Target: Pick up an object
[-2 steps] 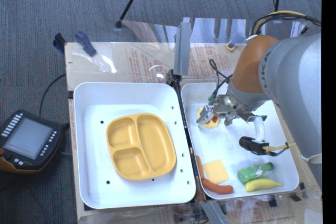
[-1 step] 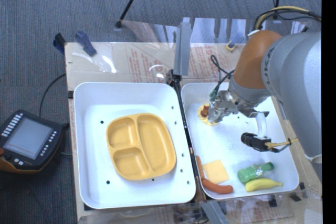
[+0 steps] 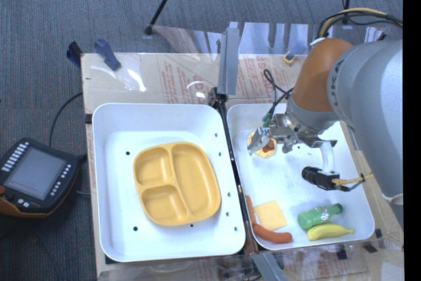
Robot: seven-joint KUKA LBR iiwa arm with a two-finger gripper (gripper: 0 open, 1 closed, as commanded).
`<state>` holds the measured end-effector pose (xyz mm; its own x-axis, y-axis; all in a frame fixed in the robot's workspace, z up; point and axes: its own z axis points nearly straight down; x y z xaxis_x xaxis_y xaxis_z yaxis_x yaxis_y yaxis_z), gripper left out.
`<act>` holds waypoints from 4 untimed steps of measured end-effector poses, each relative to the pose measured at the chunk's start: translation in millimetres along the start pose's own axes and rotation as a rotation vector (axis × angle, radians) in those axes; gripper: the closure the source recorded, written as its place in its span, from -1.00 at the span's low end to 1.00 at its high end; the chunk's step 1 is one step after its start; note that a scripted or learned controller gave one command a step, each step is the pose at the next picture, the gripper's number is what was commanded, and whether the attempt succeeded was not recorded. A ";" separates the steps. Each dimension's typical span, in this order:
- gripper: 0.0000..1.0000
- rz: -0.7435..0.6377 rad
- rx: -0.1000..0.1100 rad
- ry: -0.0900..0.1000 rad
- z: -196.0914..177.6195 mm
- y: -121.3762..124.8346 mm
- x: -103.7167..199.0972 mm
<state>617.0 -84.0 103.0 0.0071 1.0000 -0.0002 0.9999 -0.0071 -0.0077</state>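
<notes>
My gripper hangs low over the back left of the right bin, open. A small yellow and red food piece lies on the bin floor just under it, close to the left finger. I see nothing lifted between the fingers. Toward the front of the same bin lie a yellow cheese slice, an orange-red sausage, a green bottle and a yellow banana.
The left bin holds a yellow divided plate. A thin orange piece lies along the right bin's left wall. A grey post stands behind the seam between the bins. A pendant sits on the floor at left.
</notes>
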 end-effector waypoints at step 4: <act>1.00 -0.072 -0.004 0.001 -17.4 22.7 -40.3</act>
<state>639.6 -124.4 120.2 -0.0644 0.9979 0.0014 0.9979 0.0645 -0.0036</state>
